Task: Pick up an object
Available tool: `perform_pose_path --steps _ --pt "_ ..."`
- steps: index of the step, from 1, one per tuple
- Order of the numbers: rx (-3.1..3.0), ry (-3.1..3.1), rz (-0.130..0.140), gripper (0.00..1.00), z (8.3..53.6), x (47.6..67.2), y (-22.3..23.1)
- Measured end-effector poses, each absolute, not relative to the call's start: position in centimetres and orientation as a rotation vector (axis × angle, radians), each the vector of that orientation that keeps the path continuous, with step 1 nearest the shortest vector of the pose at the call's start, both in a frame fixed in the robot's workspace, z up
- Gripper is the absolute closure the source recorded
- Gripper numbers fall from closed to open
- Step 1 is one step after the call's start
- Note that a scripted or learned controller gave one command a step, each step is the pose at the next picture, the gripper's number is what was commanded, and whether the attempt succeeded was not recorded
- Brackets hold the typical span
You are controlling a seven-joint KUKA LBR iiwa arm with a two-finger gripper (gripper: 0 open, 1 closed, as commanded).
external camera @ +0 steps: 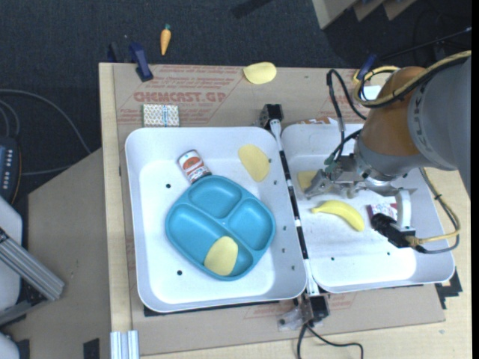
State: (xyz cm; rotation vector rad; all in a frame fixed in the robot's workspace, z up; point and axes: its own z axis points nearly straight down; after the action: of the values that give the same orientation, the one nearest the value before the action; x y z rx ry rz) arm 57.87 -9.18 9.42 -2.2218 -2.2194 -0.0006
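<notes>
- A blue divided plate [218, 225] of smooth moulded plastic lies by the left bin's [150, 275] near edge; a rounded yellow piece [221, 256] sits in its near compartment.
- A curved, glossy banana [340, 214] lies in the right bin [374, 271], mid-floor.
- The gripper [323, 185] hangs just beyond the banana; its metal fingers are spread, nothing between them.
- A small cylindrical can [194, 166] and a flat yellow oval [254, 161] lie near the left bin's far edge.
</notes>
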Motion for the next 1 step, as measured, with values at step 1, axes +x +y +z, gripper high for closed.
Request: perform_pose_path --steps 1 --pt "-2.221 -2.219 0.001 0.00 8.42 53.50 -10.74"
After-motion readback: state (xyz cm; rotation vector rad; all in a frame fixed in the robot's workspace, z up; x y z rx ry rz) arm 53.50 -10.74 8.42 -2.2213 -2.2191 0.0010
